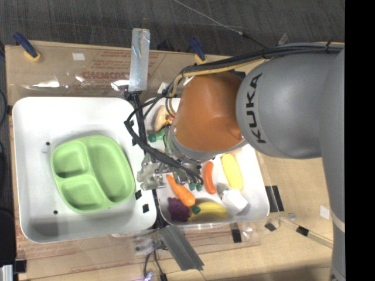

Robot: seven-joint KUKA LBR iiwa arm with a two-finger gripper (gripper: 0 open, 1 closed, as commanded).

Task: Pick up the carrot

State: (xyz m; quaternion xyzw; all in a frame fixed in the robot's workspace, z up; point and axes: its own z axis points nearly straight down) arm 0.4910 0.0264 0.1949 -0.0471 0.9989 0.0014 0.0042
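The carrot (180,193) is orange and lies slanted in the front left part of the right bin (262,183). A bit of green shows beside it. My gripper (153,175) hangs low over the divider between the two bins, just left of the carrot's upper end. I see nothing held in it. The orange wrist band (208,116) and grey arm cover the back of the right bin.
Around the carrot lie a purple item (177,208), a yellow banana (212,209), a white block (235,201), a yellow oblong piece (232,171) and a slim orange-red piece (209,177). A green divided plate (91,171) sits in the left bin (29,122). Black cables (137,130) dangle by the wrist.
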